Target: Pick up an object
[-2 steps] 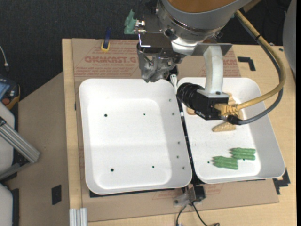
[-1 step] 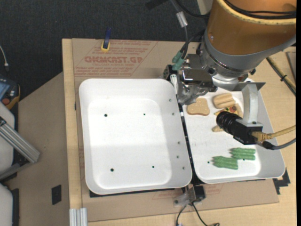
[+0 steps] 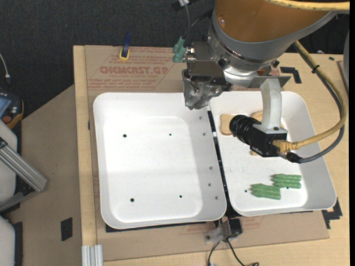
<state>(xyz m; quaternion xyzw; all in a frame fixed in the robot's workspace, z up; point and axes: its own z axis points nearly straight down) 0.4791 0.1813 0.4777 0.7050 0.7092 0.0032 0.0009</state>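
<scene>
Two green pieces (image 3: 275, 185) lie well away from the fingers (image 3: 197, 100), whose gap I cannot make out; descending here, near the bins' (image 3: 147, 159) shared rim, risks grabbing nothing.

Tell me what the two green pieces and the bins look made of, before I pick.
The green pieces look like moulded plastic or rubber, matte, with a ribbed, bumpy surface; which one I cannot tell. The left bin and right bin look like thin formed white plastic, smooth and slightly glossy, with rounded rims.
</scene>
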